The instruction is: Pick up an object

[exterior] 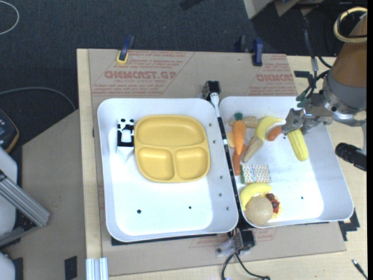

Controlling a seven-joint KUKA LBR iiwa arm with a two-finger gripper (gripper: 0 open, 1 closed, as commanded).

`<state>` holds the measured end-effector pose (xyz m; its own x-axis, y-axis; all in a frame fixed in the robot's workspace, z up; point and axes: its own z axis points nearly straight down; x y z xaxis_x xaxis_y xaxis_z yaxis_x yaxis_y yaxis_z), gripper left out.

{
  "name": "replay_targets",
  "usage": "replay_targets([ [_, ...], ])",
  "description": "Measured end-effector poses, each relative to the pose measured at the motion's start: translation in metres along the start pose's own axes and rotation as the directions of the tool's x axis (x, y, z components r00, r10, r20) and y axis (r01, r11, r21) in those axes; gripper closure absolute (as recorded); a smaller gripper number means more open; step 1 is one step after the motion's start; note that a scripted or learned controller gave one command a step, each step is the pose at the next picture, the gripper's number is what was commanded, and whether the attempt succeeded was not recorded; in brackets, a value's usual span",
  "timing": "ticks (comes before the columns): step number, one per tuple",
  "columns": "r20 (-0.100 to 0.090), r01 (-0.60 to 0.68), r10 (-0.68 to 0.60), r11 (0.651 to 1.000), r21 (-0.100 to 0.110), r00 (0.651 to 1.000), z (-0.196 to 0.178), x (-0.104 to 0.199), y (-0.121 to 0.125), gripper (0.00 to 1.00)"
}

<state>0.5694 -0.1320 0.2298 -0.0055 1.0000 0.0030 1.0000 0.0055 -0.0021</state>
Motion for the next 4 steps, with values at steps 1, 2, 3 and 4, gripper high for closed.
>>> replay_targets([
  [1, 0.001, 0.001, -0.001, 1.000, 0.000, 1.000, -0.001, 0.064, 0.007, 1.00],
  [2, 0.002, 0.000, 0.000, 1.000, -0.004, 1.000, -0.006, 0.119, 0.012, 1.00],
  [3, 0.002, -0.004, 0.004, 1.000, 0.002, 1.000, 0.012, 0.133, 0.010, 1.00],
  [4, 0.002, -0.007, 0.007, 1.000, 0.001, 1.000, 0.014, 0.125, 0.008, 1.00],
])
